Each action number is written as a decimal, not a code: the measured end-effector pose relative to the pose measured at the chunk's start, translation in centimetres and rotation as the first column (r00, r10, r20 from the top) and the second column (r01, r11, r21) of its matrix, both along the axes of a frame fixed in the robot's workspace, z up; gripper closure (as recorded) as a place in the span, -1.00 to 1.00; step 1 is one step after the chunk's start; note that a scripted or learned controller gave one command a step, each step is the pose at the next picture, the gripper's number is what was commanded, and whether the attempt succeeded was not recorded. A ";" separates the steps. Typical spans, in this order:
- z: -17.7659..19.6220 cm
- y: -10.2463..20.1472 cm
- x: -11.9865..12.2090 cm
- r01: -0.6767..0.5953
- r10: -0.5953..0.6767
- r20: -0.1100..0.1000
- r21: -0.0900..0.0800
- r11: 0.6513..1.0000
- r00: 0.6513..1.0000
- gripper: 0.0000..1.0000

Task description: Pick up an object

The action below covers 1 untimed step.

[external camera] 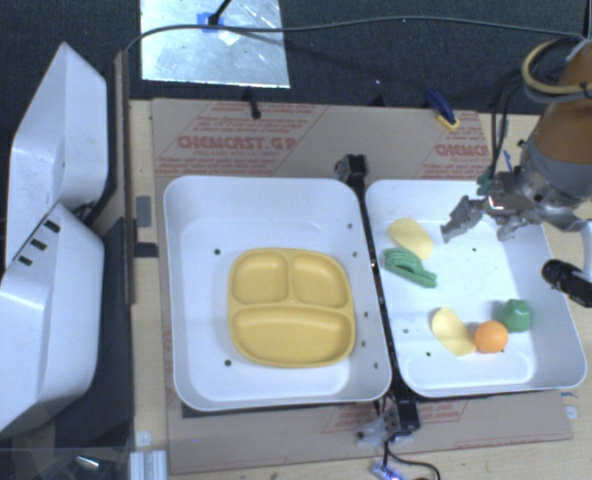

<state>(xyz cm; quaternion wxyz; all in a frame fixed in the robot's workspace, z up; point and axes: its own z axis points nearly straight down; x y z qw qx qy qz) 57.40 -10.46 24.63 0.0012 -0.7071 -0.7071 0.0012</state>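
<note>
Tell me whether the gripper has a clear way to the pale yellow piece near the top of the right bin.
Probably yes. The gripper hangs just right of the pale yellow piece, with bare bin floor between them. The green piece lies just below it, close enough to get nudged.

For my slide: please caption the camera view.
Gripper above the right bin of toy foods; yellow tray in the left bin.

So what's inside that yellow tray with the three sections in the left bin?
The yellow three-compartment plastic tray shows bare yellow in all three compartments; no objects lie in them. It rests in the left white bin, and covers the bin floor beneath it, so that patch cannot be seen.
</note>
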 end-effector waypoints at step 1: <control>0.2 0.0 0.1 0.000 0.000 0.004 0.000 1.000 1.000 -1.00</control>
